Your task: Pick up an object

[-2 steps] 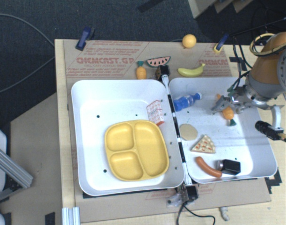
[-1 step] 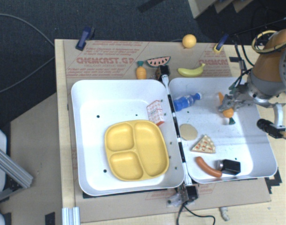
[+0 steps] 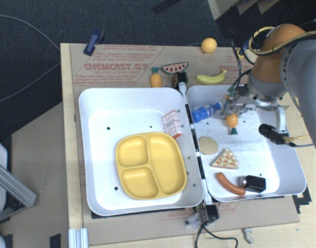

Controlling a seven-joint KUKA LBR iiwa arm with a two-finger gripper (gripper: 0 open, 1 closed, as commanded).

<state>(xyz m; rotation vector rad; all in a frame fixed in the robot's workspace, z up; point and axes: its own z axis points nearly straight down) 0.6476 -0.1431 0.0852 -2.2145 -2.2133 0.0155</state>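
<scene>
The gripper (image 3: 231, 112) hangs low in the right bin (image 3: 289, 164), its fingers closed around a small orange carrot-like toy (image 3: 231, 121). Just to its left lies a blue bottle (image 3: 205, 112). Below it rest a tan disc (image 3: 208, 145), a pizza slice (image 3: 225, 160) and a sausage (image 3: 230, 184). Farther left, a yellow divided plate (image 3: 150, 165) sits in the left bin (image 3: 95, 138).

A brown cardboard-covered bench (image 3: 121, 66) stands on dark blue-grey carpet (image 3: 33, 14), with a thin grey cable (image 3: 24, 24) curving across the floor at upper left.
</scene>
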